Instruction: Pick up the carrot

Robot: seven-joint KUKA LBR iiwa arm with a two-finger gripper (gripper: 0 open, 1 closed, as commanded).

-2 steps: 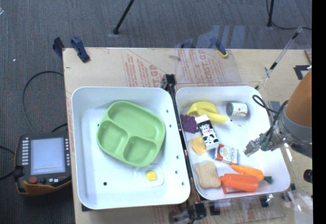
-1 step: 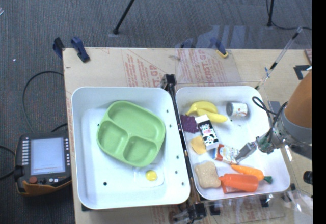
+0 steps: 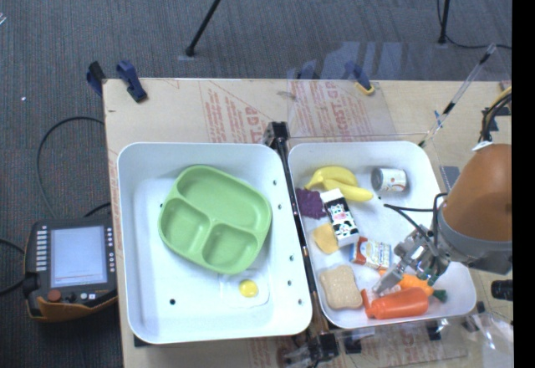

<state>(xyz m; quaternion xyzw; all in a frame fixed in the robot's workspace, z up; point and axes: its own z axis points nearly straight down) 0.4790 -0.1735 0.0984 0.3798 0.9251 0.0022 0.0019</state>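
Carrot (image 3: pixel 411 283): located in right bin (image 3: pixel 435 166), directly under the gripper (image 3: pixel 399 274). State of jaws cannot be told.

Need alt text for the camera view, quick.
The gripper reaches into the right bin, just above the carrot at its near edge, among toy foods. The left bin holds a green tray.

A light green divided plate (image 3: pixel 216 218) and a white fried egg with a yellow yolk (image 3: pixel 247 288) are lying in the white left bin (image 3: pixel 134 274). In the right bin (image 3: pixel 418 153), an orange carrot (image 3: pixel 399 303) with green leaves, yellow bananas (image 3: pixel 338 182) and a black-and-white cow-spotted carton (image 3: pixel 341 218) are showing.
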